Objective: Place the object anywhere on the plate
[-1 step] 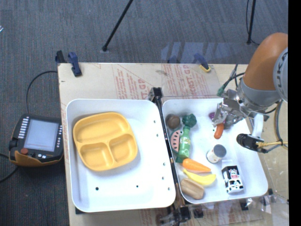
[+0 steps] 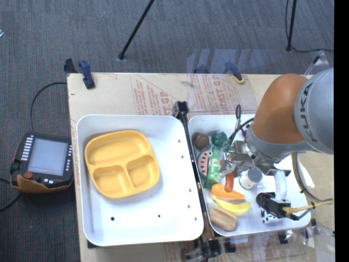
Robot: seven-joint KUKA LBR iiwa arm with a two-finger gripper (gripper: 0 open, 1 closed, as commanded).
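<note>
1. Camera view, left half: the bench [image 2: 136,91] carries two shallow white bins side by side; the left bin [image 2: 163,222] holds a yellow plate [image 2: 121,163] with three compartments, lying toward the bin's upper left; nothing rests on the plate.
2. Camera view, right half: the right bin [image 2: 248,229] holds a cluster of toy foods; a brown round piece [image 2: 201,141] lies near its upper left, with a dark green piece [image 2: 220,139] just beside it; below them a green packet [image 2: 214,166] stands next to a round red slice [image 2: 203,160]; lower down lie an orange carrot-like piece [image 2: 224,191], a yellow banana [image 2: 233,205] touching it, and a tan bread roll [image 2: 223,218] at the bin's lower edge.
3. The arm [image 2: 297,113], grey with an orange band, reaches in from the right and hangs over the right bin; the jaws [image 2: 233,171] sit down among the foods, just above a small red-orange sausage-like piece [image 2: 228,182] and beside a white cup-like thing [image 2: 250,179]; whether the jaws are open or closed cannot be told.
4. Off the bench at left, a handheld control pendant [image 2: 42,162] lies on the carpet.
</note>
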